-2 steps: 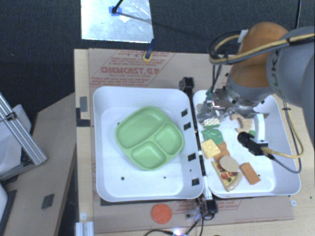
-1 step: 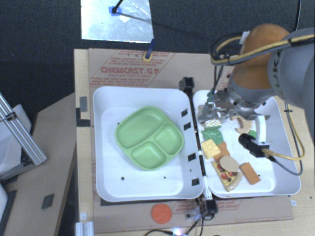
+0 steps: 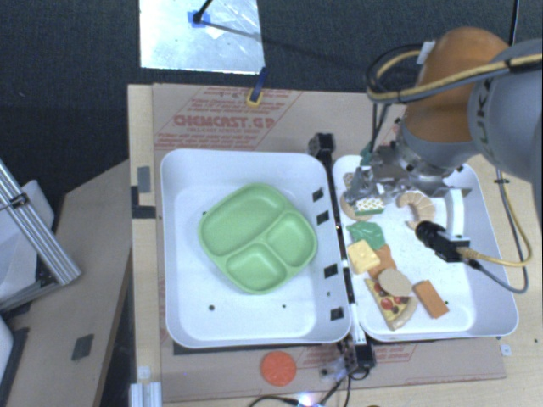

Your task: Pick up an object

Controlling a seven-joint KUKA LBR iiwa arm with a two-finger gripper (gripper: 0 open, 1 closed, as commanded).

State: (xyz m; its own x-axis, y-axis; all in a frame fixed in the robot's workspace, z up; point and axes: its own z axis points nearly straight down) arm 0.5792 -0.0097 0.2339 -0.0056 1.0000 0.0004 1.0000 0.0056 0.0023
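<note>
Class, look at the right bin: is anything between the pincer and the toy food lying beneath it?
Nothing visible does. The pincer is down among the toy food at the far left of the right bin, right over a small spotted piece.

Fixed overhead camera, slanted down over both bins (image 3: 254, 164)

Likely a robotics lab: white bins (image 3: 254, 164) side by side on a cardboard-covered bench (image 3: 221, 117), aluminium framing (image 3: 34, 227) left of them, dark carpet beyond.
</note>
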